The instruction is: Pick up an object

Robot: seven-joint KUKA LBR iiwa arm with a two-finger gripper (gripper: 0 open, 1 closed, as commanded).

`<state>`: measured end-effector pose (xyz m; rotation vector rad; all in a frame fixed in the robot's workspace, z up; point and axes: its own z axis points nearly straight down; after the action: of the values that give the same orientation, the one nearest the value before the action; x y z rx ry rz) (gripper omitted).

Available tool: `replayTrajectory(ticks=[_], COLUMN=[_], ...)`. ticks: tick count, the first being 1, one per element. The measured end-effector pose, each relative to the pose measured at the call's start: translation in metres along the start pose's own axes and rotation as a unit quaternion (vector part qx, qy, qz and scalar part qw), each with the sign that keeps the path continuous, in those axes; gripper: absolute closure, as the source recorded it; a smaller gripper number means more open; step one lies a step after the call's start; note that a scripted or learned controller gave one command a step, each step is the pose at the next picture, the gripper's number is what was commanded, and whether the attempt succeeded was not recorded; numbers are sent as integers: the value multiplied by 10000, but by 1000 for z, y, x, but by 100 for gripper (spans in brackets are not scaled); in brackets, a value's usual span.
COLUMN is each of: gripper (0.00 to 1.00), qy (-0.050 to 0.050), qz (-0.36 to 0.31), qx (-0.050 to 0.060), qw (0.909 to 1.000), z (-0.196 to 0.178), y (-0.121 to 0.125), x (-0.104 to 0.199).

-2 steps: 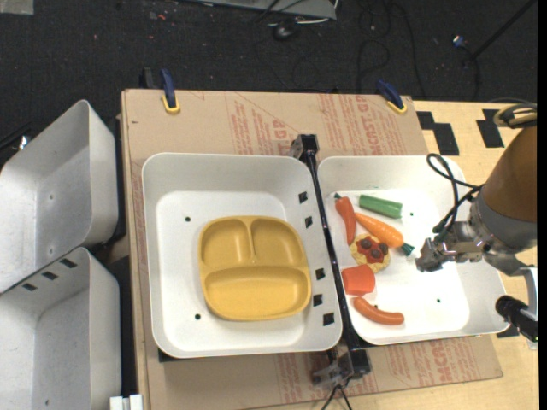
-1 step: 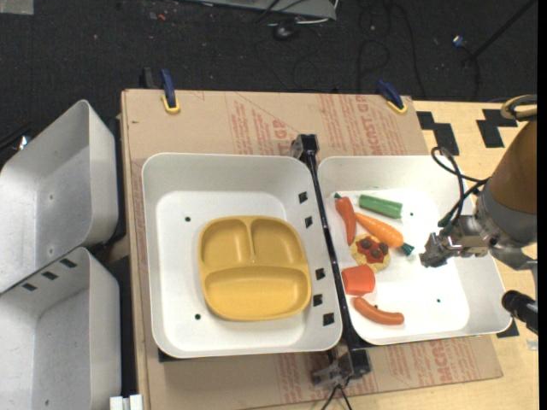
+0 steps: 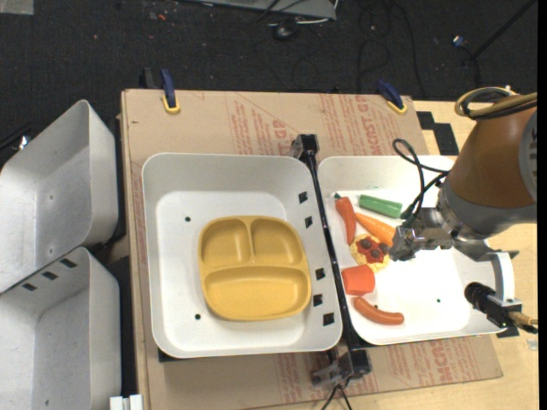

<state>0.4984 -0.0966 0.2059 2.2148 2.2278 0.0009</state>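
Right shallow white plastic bin point(image 3: 444, 319), contents: green cylinder point(image 3: 379, 203), orange carrot-shaped piece point(image 3: 375, 225), red chilli point(image 3: 346, 219), dark red-and-yellow cluster point(image 3: 370, 248), orange-red block point(image 3: 358, 279), sausage point(image 3: 377, 313). Gripper point(image 3: 402, 244) touching the cluster's right; finger state indeterminable. Left bin point(image 3: 162, 229): yellow divided plastic tray point(image 3: 254, 267).

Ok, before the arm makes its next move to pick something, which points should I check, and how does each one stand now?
1. Claw over the right bin: ok.
2. Claw close to the pile of toy food: ok.
3. Something between the fingers: cannot tell.
4. Green piece, carrot and sausage lie apart from the claw: ok.
5. Yellow tray in the left bin, out of the way: ok.
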Motion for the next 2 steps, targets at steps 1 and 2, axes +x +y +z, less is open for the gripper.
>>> replayTrajectory(ticks=[1, 2], gripper=[100, 100], qy=[2, 4], qz=[-8, -13], qx=[1, -1], qw=[10000, 10000], z=[6, 8], y=[13, 24], x=[53, 112])
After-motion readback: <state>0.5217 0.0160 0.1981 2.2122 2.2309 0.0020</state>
